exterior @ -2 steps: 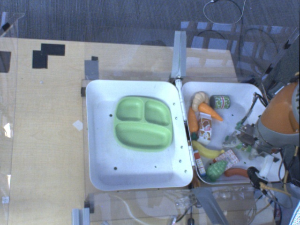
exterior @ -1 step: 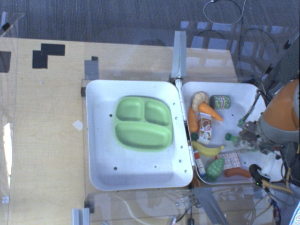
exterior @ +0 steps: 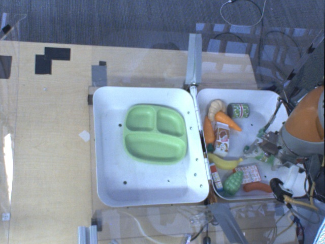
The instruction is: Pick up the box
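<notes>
The two-finger metal gripper [exterior: 262,149] hangs over the right white plastic bin [exterior: 264,98]; whether it is open or closed I cannot tell. The flat white-and-orange cardboard carton box [exterior: 222,139] lies well to its left, beside a smooth orange plastic carrot [exterior: 227,120]. Best to descend squarely across the box's narrow sides, avoiding the curved yellow banana [exterior: 226,161].

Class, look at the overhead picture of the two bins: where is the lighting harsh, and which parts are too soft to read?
In the camera view, glare washes out the left bin's white floor; a bright streak marks the bench's left edge; the box label is too soft to read; the claw sits among blurred cables, its state unclear.
</notes>
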Motion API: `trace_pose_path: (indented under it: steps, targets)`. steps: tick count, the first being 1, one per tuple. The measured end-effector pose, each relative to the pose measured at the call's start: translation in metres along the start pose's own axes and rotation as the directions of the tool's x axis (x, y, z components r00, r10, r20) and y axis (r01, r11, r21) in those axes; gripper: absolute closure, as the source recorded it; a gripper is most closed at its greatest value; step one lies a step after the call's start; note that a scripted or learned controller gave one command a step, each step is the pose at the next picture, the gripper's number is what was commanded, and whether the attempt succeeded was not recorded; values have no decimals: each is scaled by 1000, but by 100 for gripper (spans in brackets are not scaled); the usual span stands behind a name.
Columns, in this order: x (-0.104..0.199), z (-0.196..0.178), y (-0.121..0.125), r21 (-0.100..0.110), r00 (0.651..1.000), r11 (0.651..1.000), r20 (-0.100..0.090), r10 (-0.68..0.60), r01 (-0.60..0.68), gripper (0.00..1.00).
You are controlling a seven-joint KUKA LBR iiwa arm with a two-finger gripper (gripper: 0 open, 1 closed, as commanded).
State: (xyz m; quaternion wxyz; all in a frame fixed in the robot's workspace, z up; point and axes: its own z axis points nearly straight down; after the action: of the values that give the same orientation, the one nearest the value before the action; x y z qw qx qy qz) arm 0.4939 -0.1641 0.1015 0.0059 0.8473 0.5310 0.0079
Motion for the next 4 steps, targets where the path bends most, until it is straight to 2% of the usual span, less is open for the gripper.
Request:
trace_pose_path:
  steps: [1, 2, 3, 4]
  targets:
    - [13, 5, 50, 15, 964, 963, 2, -267, 267, 0]
    - [41, 17, 132, 11, 939, 939, 2, -344, 344, 0]
    - [41, 17, 132, 11, 939, 939, 2, -344, 344, 0]
    - [29, 14, 59, 11, 942, 942, 0, -335, 335, 0]
